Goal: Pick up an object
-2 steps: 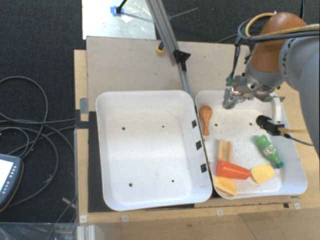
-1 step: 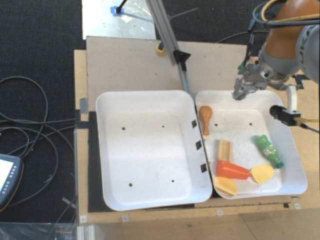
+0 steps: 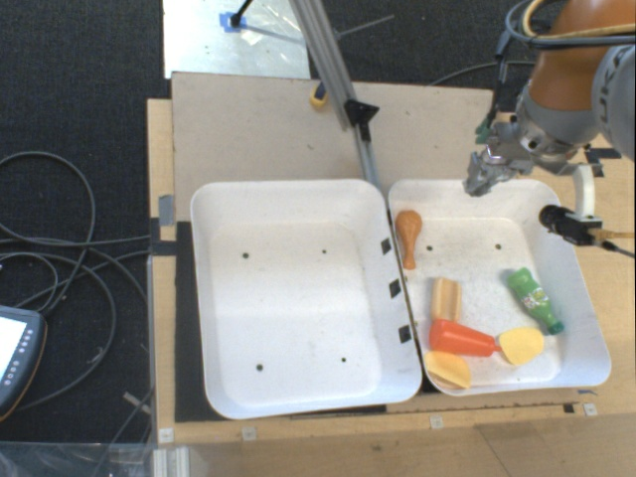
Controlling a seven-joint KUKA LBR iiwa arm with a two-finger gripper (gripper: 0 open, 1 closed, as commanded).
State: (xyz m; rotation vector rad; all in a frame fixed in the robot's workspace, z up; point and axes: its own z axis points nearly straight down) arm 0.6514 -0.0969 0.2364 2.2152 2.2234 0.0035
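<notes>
I see the gripper (image 3: 483, 181) hanging over the right bin's (image 3: 586, 366) far rim, nothing between its fingers; spread or pressed together, I cannot tell; toys cluster at the near side, carrot (image 3: 460, 338) and bottle (image 3: 534, 300) well apart from it, likely pre-approach.

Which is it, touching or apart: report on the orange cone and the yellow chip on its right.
Touching. The camera view shows the orange cone's narrow tip meeting the yellow chip's left edge in the right bin, with no white floor visible between them.
</notes>
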